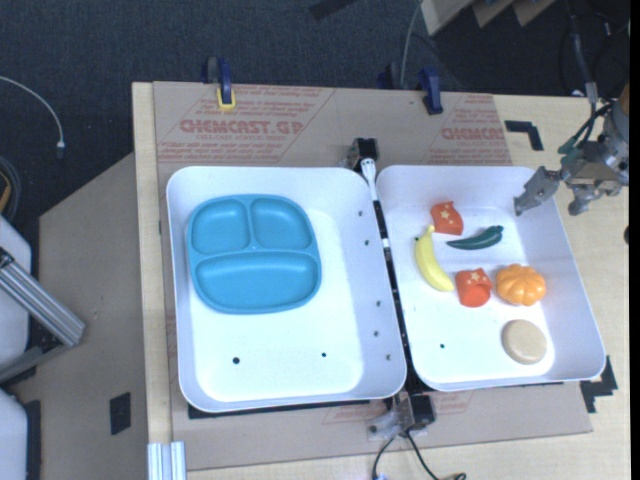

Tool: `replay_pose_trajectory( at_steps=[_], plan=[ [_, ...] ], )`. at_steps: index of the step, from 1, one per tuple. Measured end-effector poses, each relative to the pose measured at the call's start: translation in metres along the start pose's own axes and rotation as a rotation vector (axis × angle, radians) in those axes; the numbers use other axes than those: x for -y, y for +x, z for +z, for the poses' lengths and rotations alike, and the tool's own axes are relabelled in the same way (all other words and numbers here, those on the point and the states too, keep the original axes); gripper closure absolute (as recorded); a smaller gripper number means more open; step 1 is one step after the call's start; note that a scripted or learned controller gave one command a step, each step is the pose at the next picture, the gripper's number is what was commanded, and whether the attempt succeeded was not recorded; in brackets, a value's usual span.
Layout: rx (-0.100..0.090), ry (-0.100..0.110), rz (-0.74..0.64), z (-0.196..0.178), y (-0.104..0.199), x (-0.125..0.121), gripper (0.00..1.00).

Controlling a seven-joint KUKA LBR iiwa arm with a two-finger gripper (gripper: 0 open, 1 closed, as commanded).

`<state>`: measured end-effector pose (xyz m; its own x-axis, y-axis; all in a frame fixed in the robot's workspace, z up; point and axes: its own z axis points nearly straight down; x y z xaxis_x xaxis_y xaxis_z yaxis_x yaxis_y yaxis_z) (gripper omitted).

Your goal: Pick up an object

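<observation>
Pumpkin lies near, below the open pincer.

Both bins, the left bin and the right bin, look like smooth, slightly glossy white plastic. The blue tray is matt plastic. The board beneath looks like printed brown cardboard. The banana and the pumpkin have a smooth plastic sheen.
</observation>
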<state>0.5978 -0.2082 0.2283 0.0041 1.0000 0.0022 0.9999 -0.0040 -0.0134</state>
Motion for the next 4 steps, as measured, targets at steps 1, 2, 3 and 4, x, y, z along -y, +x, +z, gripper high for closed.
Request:
replay_pose_trajectory(
  at_steps=[1,2,3,4],
  plan=[
    [0.003,-0.014,-0.004,-0.009,0.001,-0.002,0.0],
    [0.002,-0.011,-0.004,0.048,-0.003,-0.011,0.0],
    [0.001,-0.01,-0.005,0.096,0.005,-0.018,0.0],
    [-0.001,-0.016,-0.004,0.141,0.005,-0.021,0.0]
  ],
)
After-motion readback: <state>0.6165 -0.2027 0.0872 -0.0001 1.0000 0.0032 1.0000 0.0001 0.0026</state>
